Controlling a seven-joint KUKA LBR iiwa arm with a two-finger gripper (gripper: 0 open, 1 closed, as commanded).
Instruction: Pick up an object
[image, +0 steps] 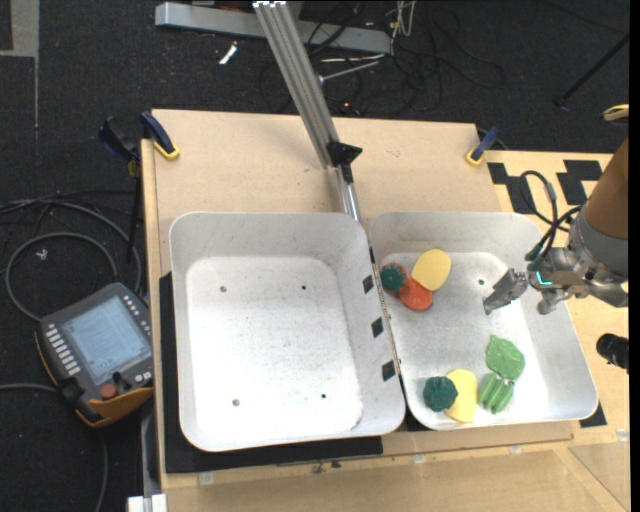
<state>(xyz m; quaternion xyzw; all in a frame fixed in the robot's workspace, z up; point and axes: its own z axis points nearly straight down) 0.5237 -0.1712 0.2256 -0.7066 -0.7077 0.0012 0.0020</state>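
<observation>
The right bin (560, 400) holds several small objects. A yellow piece (432, 268), an orange-red piece (416, 295) and a small dark green piece (391, 277) cluster near its left wall. At the front lie a dark green lump (438, 393), a yellow lump (462, 393) and two light green pieces (504, 356) (496, 392). My gripper (503, 291) hangs over the right middle of this bin, above bare floor, right of the yellow piece and behind the light green pieces. Nothing shows between its fingers.
The left bin (200, 250) stands beside the right one. A slanted metal pole (305, 85) rises from the bench behind the bins. Yellow clamps (165, 150) (478, 152) sit at the bench's back corners. A teach pendant (95, 345) lies on the floor at the left.
</observation>
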